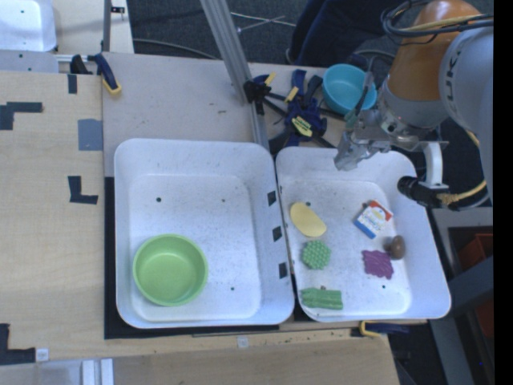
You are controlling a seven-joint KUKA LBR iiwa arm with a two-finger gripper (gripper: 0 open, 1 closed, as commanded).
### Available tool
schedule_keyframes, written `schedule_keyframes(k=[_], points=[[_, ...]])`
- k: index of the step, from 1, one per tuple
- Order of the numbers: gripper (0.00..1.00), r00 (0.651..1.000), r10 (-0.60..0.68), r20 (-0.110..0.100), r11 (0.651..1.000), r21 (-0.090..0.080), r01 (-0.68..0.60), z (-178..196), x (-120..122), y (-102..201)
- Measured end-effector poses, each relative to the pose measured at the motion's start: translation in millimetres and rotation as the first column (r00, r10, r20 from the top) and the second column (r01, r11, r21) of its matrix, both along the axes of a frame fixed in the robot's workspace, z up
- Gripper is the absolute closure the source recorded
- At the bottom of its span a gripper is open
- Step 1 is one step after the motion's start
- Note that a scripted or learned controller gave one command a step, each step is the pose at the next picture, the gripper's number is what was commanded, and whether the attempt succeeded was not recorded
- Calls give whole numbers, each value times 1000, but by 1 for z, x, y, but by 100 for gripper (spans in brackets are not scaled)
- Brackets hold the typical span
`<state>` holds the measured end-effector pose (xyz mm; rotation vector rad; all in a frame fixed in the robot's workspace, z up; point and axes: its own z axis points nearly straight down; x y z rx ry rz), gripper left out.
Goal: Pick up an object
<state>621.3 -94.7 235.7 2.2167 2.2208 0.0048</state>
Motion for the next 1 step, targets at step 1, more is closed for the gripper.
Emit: schedule_keyframes(k=[1], points=[[100,1000,4,-7,1000,2,-4,-6,-6,49]])
